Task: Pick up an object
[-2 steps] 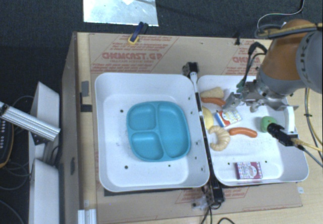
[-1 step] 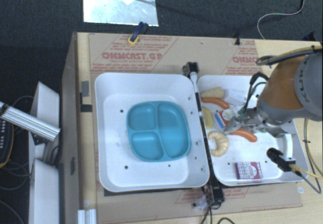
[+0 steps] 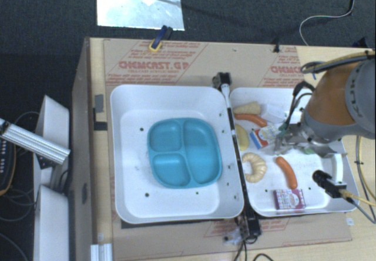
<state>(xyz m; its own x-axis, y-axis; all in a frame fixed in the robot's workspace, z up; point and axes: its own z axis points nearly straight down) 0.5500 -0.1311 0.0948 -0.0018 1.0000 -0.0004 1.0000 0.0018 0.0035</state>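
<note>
Across the brown board (image 3: pixel 176 60) beneath the bins, red lettering reads "CHEMCAST GP", printed once behind the left bin and again, slanted and partly cut off, behind the right one; smaller red lines under it are too fine to read. On that board's far edge lies a small yellow and dark clip (image 3: pixel 159 39). Two shallow white bins sit side by side on it, their inner walls touching. One, the left bin (image 3: pixel 126 136), holds a blue divided plate (image 3: pixel 184 152) with three compartments, lying flat near the middle. Its neighbour, the right bin (image 3: pixel 258 210), holds the loose objects: a pale yellow piece (image 3: pixel 247 107) at the far side, an orange-red sausage (image 3: pixel 251 119) just in front of it, a small blue and red item (image 3: pixel 257 137) with a crumpled clear wrapper (image 3: pixel 269 132) beside it, a beige ring-shaped pastry (image 3: pixel 254 167) near the inner wall, a second orange sausage (image 3: pixel 286 171) to its right, and a pink and white packet (image 3: pixel 289 199) near the front rim whose print is too small to read. Reaching in from the right, the grey arm with its orange band (image 3: pixel 329 98) brings the gripper (image 3: pixel 284 141) down just beside the wrapper and above the second sausage; whether its fingers are open or closed cannot be told, and nothing is visibly held between them.
</note>
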